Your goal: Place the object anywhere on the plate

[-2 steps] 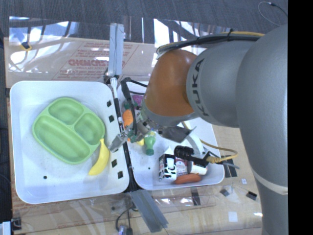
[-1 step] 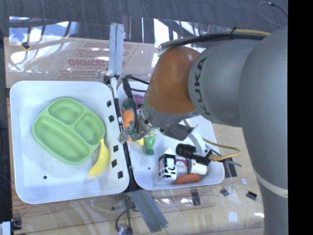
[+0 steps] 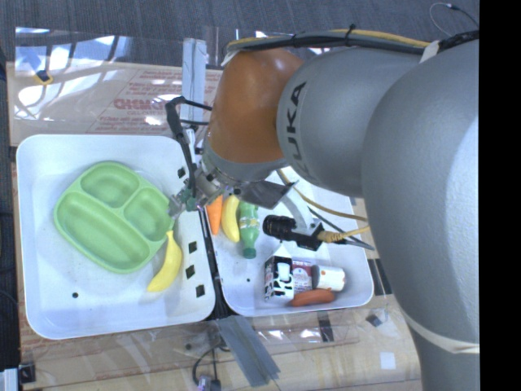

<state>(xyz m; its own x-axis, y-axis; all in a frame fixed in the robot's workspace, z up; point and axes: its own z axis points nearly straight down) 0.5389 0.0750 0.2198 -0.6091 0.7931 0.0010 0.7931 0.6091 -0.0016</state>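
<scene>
The arm (image 3: 326,104) is being extended from the right across the two bins, with its orange band (image 3: 248,112) positioned over the divide between them. The gripper (image 3: 186,199) is being held low at the right edge of the green plate (image 3: 110,214); whether it is open, closed or gripping anything cannot be told, since the wrist is covering it.

The plate, a divided one with three compartments, is lying in the left bin (image 3: 49,300). A yellow banana (image 3: 167,267) is lying in the same bin, its upper end touching the plate's lower right rim and the rest resting on the bin floor. It is judged to be the object of the task, and it is not yet being carried by the plate.

In the right bin (image 3: 358,287), a carrot (image 3: 214,216), a second banana (image 3: 231,218), a green bottle (image 3: 247,230), a small carton (image 3: 281,279) and a sausage (image 3: 312,298) are lying close together, probably kept there as stock for later picks.
</scene>
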